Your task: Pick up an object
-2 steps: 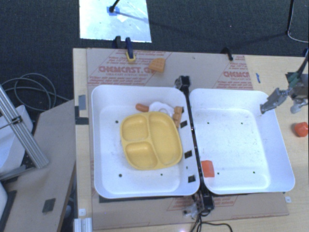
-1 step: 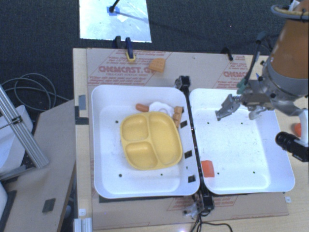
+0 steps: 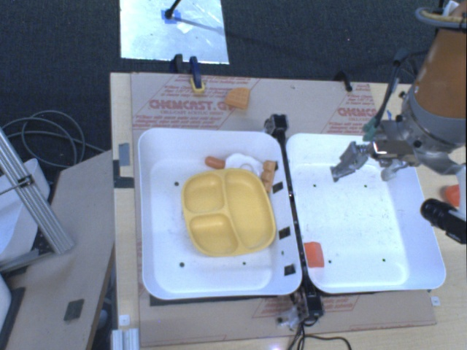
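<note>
So here's where I'm at: my pincer point(image 3: 368, 165) hangs over the upper part of the right shallow white plastic bin point(image 3: 408, 272), reaching in from the right side. My grey arm with its orange band point(image 3: 445, 71) sits up at the top right corner. From this angle I honestly can't tell how my pincer stands, parted or closed, and I see nothing between its tips.

The closest thing to grab in my bin is a small orange-red block point(image 3: 314, 254), lying at the lower left corner right against the wall by the divider, well apart from my pincer.

The left shallow white plastic bin point(image 3: 157, 217) has more going on. A yellow plastic plate with three compartments point(image 3: 228, 212) lies in the middle of it. Just past its upper edge there's a small orange sausage-shaped piece point(image 3: 214, 162), a white rounded item point(image 3: 244, 163) partly tucked behind the plate, and a little tan cork-like piece point(image 3: 268, 174) near the divider.

Outside the bins, an orange-tan chunk point(image 3: 237, 98) sits on the cardboard sheet point(image 3: 306, 100) covering the bench, above the left bin. A shiny metal sheet point(image 3: 146, 20) lies on the dark floor beyond.
</note>
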`<action>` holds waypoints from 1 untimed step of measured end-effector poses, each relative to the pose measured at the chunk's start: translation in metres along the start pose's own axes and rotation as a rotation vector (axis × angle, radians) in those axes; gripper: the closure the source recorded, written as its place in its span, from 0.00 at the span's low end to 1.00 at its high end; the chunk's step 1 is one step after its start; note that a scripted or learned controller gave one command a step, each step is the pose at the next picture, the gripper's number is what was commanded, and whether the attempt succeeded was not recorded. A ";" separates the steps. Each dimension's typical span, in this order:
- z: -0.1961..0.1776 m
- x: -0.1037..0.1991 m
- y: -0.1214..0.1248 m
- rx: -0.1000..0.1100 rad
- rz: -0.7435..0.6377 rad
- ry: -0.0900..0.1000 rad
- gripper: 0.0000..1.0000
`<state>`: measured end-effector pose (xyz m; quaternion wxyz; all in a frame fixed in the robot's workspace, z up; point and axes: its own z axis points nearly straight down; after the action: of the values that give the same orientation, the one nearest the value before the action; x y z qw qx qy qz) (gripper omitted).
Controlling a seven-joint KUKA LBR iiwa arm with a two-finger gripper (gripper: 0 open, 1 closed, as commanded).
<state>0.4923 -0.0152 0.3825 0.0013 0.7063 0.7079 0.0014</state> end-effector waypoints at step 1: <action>0.000 0.000 0.000 0.000 0.000 0.000 0.00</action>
<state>0.4923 -0.0152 0.3825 0.0013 0.7063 0.7079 0.0014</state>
